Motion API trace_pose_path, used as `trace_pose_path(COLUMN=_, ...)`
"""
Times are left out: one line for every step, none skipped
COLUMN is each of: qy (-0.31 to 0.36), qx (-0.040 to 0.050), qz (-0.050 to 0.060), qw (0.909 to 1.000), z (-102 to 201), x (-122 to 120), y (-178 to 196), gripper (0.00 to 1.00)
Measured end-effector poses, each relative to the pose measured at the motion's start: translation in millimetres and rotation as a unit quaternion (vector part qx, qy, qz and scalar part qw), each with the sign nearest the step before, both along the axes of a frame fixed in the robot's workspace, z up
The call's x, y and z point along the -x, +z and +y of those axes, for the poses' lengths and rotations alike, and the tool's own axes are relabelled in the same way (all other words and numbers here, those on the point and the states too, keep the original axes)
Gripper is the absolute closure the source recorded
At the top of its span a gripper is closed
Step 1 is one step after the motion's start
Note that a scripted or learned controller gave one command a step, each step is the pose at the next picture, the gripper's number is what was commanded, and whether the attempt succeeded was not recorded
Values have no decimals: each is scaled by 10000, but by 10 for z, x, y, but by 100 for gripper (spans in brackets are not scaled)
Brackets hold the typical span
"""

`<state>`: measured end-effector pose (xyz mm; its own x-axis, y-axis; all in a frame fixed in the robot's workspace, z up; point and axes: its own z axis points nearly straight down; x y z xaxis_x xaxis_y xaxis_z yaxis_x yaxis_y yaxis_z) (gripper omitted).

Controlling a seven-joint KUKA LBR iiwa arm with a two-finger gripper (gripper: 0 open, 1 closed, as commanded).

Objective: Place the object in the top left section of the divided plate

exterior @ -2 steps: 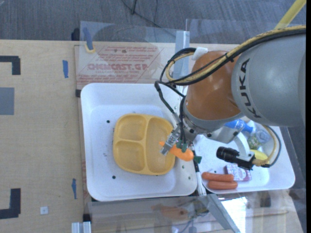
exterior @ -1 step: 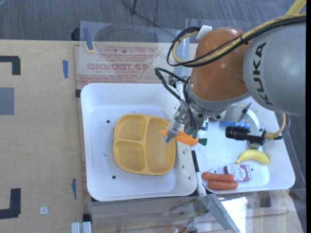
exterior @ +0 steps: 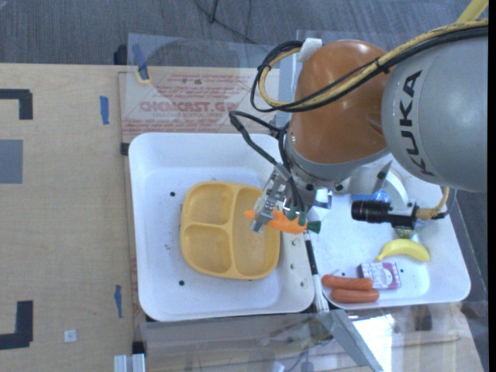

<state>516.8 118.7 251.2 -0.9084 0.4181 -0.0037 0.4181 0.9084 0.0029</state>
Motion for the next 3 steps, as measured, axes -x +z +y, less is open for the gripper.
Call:
trace_pose_path(qy=728, qx=2, qz=20, qw=9973, z=148, x=193, y=-421, gripper=100)
trace_pose_path(qy=1195, qx=6, qz=-5, qw=9928, z=-322, x=-186, y=145, gripper=100)
trace_pose_path(qy=919, qx=-1, qz=8, qw=9958, z=-94, x=-494, y=-478, gripper=100)
